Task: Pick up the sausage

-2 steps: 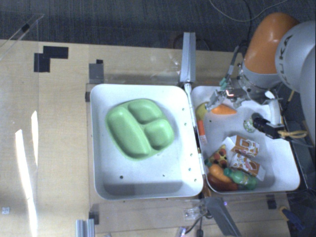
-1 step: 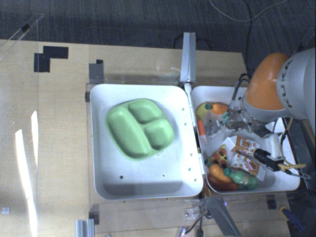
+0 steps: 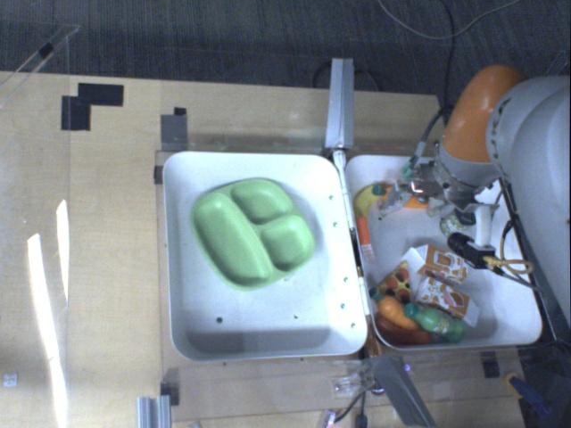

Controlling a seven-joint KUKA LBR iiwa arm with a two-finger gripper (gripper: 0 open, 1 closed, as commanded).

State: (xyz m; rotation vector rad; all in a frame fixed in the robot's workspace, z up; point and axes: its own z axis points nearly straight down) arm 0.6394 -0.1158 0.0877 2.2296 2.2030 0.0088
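Gripper sits low over the upper part of the right bin, below the orange wrist band. Cannot tell its state; the wrist hardware covers the tip from this angle. Nothing can be seen held in it.

Just beside the gripper, toward the bin's top-left corner: a yellow rounded item and a small orange-and-white piece, both touching or nearly touching the tool.

Sausage: my best reading is the dark reddish-brown elongated item lying along the bin's lower-left edge, partly under an orange toy and beside a green bottle-like item. Identification uncertain; the pile is small and crowded. If correct, it lies well apart from the gripper, at the opposite end of the bin.

Between the two: printed snack packets, overlapping each other.

Risks, as judged from here:
- Gripper is placed over the wrong cluster; a close here would likely take the yellow item or nothing.
- Sausage is wedged against the bin wall under neighbours, so one finger may land on the wall or on the orange toy.
- Black cable hanging by the wrist could snag on a packet.

Left bin: holds a green three-compartment tray, compartments bare. Both bins rest on the table.
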